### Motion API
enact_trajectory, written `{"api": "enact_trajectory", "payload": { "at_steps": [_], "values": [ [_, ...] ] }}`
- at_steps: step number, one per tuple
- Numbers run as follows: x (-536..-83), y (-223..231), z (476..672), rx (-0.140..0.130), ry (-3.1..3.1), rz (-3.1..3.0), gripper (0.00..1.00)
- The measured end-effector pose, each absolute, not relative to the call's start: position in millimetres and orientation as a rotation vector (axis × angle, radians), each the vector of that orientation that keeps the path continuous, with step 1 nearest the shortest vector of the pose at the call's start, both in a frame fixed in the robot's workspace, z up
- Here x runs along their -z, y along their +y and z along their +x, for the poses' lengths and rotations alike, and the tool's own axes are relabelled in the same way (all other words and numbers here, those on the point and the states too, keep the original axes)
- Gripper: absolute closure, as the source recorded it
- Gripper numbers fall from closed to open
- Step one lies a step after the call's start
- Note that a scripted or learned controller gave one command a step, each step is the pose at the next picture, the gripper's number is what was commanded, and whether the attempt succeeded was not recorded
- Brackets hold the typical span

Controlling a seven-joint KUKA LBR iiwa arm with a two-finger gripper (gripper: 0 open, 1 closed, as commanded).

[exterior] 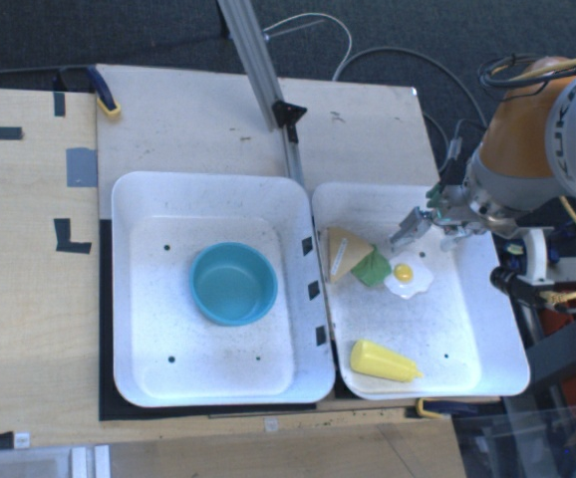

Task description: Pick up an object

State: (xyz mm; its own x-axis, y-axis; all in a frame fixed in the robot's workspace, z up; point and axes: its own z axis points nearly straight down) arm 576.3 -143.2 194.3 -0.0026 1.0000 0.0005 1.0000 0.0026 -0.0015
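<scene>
The right bin (467,352) holds a tan wedge (341,253), a small green piece (372,268) touching it, a toy fried egg (408,278) and a yellow oblong object (382,361) near the front. My gripper (404,235) hangs over the back half of this bin, just above and behind the fried egg and to the right of the green piece. Nothing shows in its grasp. The grey arm with its orange band (527,137) comes in from the right.
The left bin (148,366) has a blue bowl (233,283) in its middle. A slanted metal pole (258,53) runs down to the ridge between the bins. Cables (368,63) loop behind the right bin.
</scene>
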Motion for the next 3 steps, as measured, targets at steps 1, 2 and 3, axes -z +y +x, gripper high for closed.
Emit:
{"api": "enact_trajectory", "payload": {
  "at_steps": [1,2,3],
  "values": [
    [-194,-143,576.3,-0.001,-2.223,-2.218,0.00],
    [-130,-139,573.4,-0.008,-2.218,-2.215,0.00],
    [-91,-140,575.2,0.001,-2.227,-2.224,0.00]
  ]
}}
